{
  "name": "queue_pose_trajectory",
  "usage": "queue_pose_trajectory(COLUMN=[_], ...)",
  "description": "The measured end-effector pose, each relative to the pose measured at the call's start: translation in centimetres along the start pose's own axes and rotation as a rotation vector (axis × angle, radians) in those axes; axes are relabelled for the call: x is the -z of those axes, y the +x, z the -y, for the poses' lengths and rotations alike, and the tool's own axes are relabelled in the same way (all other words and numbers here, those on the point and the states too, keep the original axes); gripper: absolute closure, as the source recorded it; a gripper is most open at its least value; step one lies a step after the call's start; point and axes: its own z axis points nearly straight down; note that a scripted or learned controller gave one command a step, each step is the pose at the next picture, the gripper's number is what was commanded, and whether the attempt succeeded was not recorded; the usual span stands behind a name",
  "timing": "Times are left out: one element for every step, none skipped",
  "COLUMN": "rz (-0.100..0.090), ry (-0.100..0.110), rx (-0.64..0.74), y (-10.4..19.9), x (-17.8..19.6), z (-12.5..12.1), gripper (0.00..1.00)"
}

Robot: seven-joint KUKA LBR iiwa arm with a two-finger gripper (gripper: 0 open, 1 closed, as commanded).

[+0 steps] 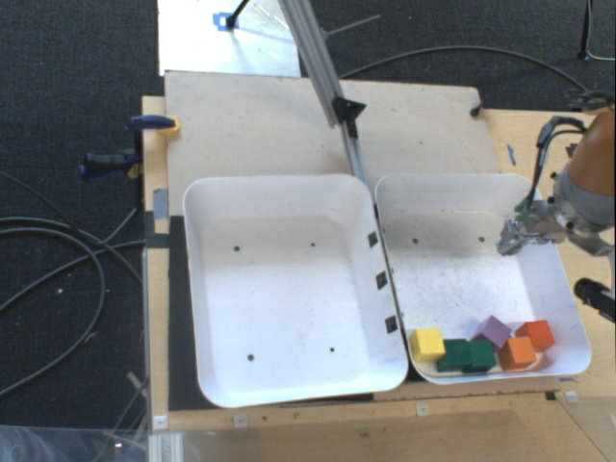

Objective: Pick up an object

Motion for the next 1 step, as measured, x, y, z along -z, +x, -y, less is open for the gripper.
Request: queue_pose_trajectory(rz=[0.001], ry=[0.005], rx=[-0.007], y=[0.06], x=[13.10], z=[-1.10], gripper=[1.00])
